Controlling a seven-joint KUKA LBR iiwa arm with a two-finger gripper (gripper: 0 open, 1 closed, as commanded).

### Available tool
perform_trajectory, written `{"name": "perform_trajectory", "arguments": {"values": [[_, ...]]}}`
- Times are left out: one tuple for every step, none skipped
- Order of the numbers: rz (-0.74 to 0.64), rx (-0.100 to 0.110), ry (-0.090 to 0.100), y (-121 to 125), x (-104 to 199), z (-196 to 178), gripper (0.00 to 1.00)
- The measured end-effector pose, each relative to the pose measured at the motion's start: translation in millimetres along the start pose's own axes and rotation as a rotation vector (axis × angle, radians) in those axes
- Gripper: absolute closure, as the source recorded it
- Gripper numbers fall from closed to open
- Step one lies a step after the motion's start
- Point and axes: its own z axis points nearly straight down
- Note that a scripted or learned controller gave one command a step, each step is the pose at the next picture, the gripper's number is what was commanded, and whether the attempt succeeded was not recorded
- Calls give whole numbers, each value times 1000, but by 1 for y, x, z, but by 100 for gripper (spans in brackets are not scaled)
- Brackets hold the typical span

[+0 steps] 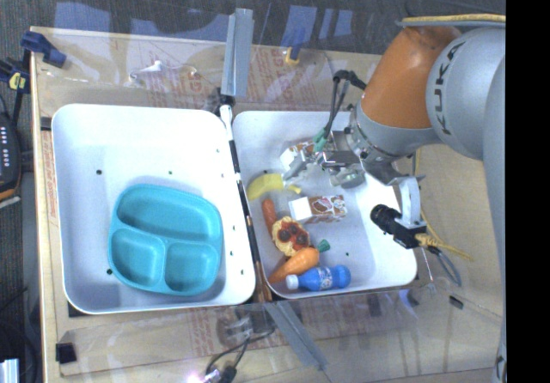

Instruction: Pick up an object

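From the overhead camera, the arm reached in from the right and its gripper hung low over the right bin. Honestly couldn't tell if the fingers were spread or pinched. Just beside it sat a small printed packet and a banana. Further down: a snack box, carrot, and blue bottle. The left bin held a teal divided tray.
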Motion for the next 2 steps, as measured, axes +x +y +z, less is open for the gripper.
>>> {"name": "perform_trajectory", "arguments": {"values": [[-154, -6, -14, 3, 13, 130, 0], [-161, -3, -8, 3, 16, 121, 100]]}}
